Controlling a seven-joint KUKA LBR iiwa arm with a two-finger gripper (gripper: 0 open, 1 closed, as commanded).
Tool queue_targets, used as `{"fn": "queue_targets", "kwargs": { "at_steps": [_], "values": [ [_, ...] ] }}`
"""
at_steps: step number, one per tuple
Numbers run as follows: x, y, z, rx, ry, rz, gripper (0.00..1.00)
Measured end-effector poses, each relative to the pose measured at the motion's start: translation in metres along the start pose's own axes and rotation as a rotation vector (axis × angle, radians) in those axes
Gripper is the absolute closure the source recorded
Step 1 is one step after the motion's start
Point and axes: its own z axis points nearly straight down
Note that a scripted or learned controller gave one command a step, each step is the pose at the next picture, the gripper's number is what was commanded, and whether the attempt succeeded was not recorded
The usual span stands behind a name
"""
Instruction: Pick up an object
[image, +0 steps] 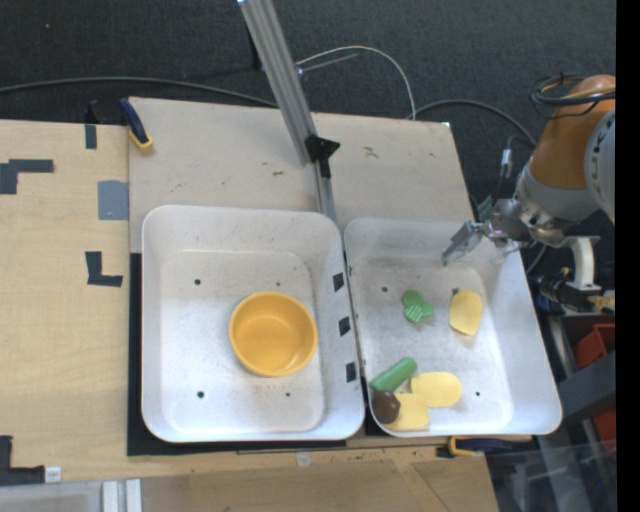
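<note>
We see left bin (165, 300) holding yellow bowl (273, 333) | right bin (520, 370) holding three yellow pieces (465, 312), green cylinder (393, 375), small green piece (416, 308), brown piece (385, 406) | arm (570, 160) at right | gripper (470, 240) over right bin's upper edge, fingers spread, pinching nothing

You see: bins 2 (160, 300) (525, 340) | yellow bowl 1 (273, 333) | yellow pieces 3 (465, 312) (437, 388) (412, 417) | green pieces 2 (416, 308) (393, 376) | brown piece 1 (386, 406)
</note>
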Motion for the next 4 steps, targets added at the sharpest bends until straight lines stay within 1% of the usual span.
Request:
{"fn": "queue_targets", "kwargs": {
  "at_steps": [1, 2, 3, 4],
  "values": [
    [-0.006, 0.002, 0.047, -0.001, -0.001, 0.000, 0.00],
    [-0.005, 0.003, 0.034, -0.005, -0.002, -0.002, 1.00],
    [0.001, -0.001, -0.026, -0.013, -0.002, 0.000, 1.00],
    [0.002, 0.000, -0.066, -0.011, -0.002, 0.000, 1.00]
  ]
}}
